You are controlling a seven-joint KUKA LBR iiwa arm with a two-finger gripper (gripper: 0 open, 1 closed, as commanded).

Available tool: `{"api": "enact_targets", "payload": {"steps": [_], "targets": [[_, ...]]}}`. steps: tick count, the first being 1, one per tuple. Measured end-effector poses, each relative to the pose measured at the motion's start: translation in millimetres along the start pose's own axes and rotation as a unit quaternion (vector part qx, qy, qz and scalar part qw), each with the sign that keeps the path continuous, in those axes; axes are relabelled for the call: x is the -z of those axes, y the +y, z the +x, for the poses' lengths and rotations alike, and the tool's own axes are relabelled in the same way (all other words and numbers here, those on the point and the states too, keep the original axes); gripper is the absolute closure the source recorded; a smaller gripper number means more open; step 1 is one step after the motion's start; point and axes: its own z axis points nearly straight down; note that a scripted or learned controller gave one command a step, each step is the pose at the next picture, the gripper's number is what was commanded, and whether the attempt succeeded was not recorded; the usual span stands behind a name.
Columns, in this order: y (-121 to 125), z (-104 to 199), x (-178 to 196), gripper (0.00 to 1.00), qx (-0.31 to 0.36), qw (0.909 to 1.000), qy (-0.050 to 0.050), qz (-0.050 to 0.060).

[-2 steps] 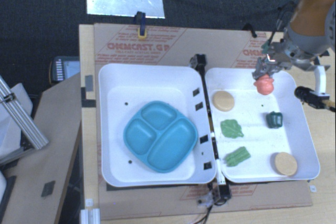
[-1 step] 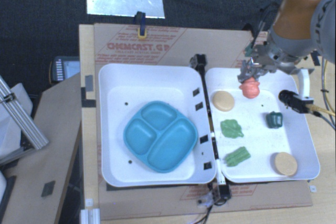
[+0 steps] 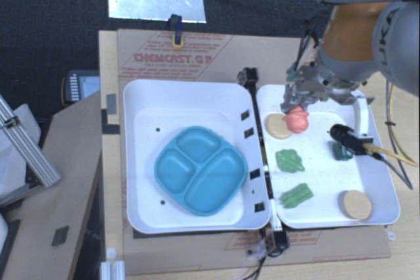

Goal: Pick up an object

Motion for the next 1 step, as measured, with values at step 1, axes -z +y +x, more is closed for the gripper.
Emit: {"api": "enact_targets", "payload": {"steps": [1], "targets": [[-13.2, 41.6, -2.9, 1.00, 0.000, 1.0000, 0.000, 0.000]]}}
